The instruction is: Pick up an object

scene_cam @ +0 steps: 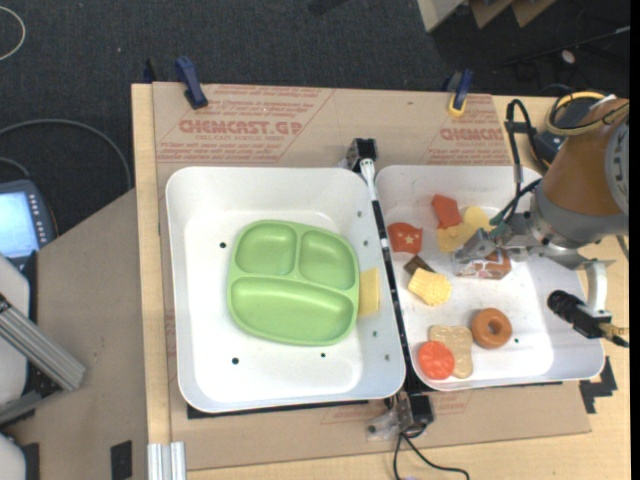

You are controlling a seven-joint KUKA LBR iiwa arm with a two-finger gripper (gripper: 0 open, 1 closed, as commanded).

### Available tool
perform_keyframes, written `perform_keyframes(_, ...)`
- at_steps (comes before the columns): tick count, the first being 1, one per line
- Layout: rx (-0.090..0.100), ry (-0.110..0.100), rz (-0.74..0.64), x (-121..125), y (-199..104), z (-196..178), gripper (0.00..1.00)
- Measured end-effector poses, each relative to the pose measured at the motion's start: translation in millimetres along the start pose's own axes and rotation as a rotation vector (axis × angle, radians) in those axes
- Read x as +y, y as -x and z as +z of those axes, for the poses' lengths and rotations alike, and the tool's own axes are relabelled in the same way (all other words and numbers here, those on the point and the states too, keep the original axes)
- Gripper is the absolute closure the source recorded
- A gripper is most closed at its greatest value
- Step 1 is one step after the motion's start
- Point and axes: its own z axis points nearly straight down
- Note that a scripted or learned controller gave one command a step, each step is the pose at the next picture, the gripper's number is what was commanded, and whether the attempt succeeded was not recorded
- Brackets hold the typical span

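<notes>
My gripper (478, 255) hangs low over the middle of the right bin (530, 363), reaching in from the right. Under its tip lies a small red and white item (494, 266), partly covered by the gripper. Just left of the tip are a yellow piece (458, 232), an orange-red piece (445, 209), a red piece (404, 236) and a small dark brown piece (418, 265). A yellow cheese wedge (430, 288) lies below them. Nearer the front sit a brown donut (491, 327), a tan cracker (457, 341) and a red disc (434, 360).
The left bin (200, 348) holds a green divided plate (293, 281), with a yellow block (369, 292) against its right wall. The arm's orange band (585, 173) rises over the right bin's far right edge. Blue clamps (190, 80) grip the bench's back.
</notes>
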Motion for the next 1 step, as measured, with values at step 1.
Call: perform_keyframes(1, -0.011, 0.009, 0.001, 3.0, 5.7, -13.7, 1.0)
